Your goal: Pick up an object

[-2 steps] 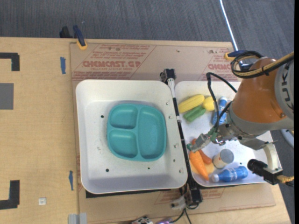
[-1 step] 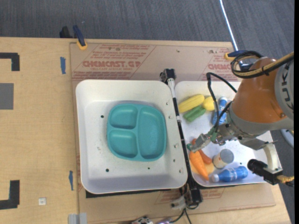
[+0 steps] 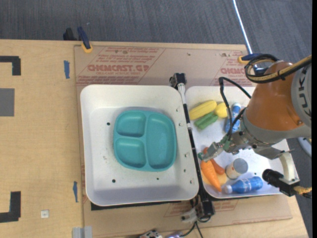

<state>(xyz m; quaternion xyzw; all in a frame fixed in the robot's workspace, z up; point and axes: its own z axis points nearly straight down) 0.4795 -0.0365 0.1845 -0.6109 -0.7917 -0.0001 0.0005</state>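
Carrot (image 3: 211, 174) just below end effector (image 3: 210, 152), right bin (image 3: 257, 191)

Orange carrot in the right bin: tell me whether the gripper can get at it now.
Probably yes. The carrot lies uncovered by the bin's left wall, and the gripper hangs just above it.

Arm entering from 3 o'clock, wrist pitched down toward 8 o'clock.
Orange band (image 3: 271, 102) sits at the 3 o'clock side of the frame, grey wrist section directly below it. Black cables loop over the band's top at 12 o'clock. The tool (image 3: 210, 151) extends from the wrist toward 8 o'clock, low, its tip slanted down-left; finger state unresolved at this angle.
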